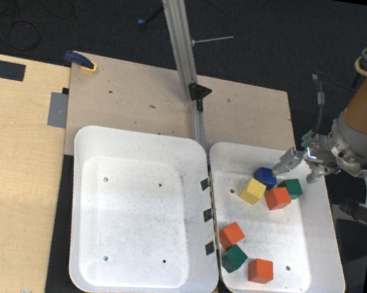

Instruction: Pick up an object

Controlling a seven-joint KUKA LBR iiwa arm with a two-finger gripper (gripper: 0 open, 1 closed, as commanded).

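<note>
Nearest, an orange block (260, 270) lies in the right bin (316, 267), among three orange, two green, one yellow (254, 191) and one blue (265, 177). Tool (301, 165) fingers spread apart, empty, above the far cluster.

A pale wooden bench (176, 103) carries two shallow white bins side by side on a black mat (59, 226). The left bin (94, 145) and right bin (316, 267) meet at black clips (208, 214). A slanted aluminium rail (182, 45) rises from the bench behind them, and a blue-and-yellow clamp (81, 61) sits at the far left corner.
</note>
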